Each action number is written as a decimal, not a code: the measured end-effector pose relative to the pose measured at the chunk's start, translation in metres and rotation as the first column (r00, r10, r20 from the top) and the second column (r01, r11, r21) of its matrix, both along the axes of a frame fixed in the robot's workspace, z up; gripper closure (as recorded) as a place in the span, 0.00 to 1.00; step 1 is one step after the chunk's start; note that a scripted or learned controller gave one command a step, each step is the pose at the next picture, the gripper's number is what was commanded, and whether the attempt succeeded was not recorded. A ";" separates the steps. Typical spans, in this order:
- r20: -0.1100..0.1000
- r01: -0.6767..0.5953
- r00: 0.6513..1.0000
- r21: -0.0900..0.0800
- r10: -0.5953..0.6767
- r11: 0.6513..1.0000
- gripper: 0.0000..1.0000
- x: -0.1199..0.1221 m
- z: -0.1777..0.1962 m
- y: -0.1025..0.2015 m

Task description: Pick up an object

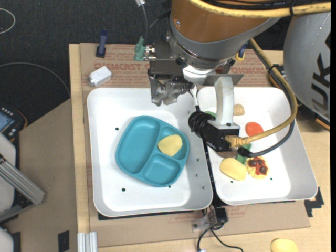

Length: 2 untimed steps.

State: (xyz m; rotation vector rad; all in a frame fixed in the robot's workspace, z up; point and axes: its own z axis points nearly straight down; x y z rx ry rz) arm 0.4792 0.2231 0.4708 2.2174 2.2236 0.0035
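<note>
I cannot tell the fingers' (167, 92) state; pale yellow piece (170, 145) lies below.

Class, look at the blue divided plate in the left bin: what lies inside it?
One pale yellow piece sits in the blue plate's right compartment. The other compartments show bare blue; nothing covers the plate.

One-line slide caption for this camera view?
KUKA arm's gripper hovers at the left bin's far edge, beyond a blue divided plate holding a yellow piece; toy foods fill the right bin.
</note>
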 end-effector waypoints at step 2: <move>0.000 0.003 1.000 0.000 -0.003 1.000 1.00 0.000 -0.093 -0.071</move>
